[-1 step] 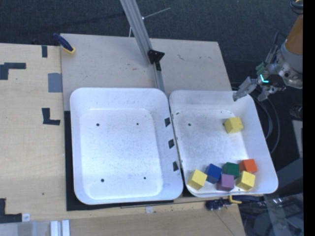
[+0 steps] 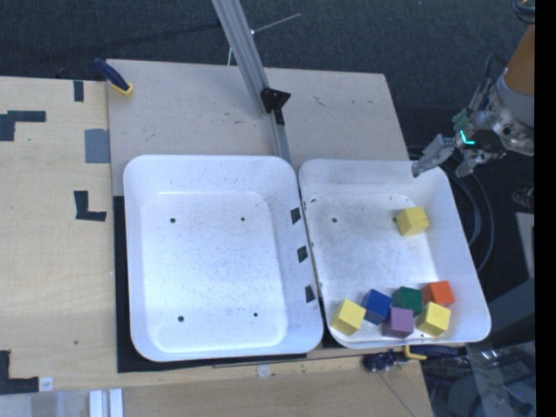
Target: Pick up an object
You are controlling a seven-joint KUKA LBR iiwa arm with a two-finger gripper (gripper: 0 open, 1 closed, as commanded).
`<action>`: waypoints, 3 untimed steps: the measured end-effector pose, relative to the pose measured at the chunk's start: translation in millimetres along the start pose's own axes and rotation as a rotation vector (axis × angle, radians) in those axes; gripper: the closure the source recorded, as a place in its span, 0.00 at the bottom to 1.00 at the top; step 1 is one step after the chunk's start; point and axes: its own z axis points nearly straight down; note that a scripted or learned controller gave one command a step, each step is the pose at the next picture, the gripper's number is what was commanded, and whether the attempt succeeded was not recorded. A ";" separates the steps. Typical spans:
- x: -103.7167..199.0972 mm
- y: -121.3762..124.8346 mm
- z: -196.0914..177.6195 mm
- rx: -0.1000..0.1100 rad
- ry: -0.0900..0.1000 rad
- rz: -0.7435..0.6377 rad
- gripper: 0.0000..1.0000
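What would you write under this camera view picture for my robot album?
The claw hovers at the right bin's top corner, with one yellow block alone and six colored blocks clustered along the near edge.

Two white bins point(image 2: 211, 174) of smooth plastic, faintly glossy, speckled with dark scuffs. Bench point(image 2: 43, 233) of pale matt wood, patched with grey tape. Slanting rail point(image 2: 243, 46) of brushed metal. Small blocks point(image 2: 411, 221), matt, painted-looking.

Six blocks point(image 2: 396, 310) cluster in the right bin's point(image 2: 365, 250) near corner.
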 end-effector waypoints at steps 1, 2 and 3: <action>5.2 -9.9 52.7 0.005 0.002 0.001 0.00; 2.7 -9.1 97.4 0.005 0.001 0.001 0.00; -3.8 -5.8 156.2 -0.005 -0.005 0.001 0.00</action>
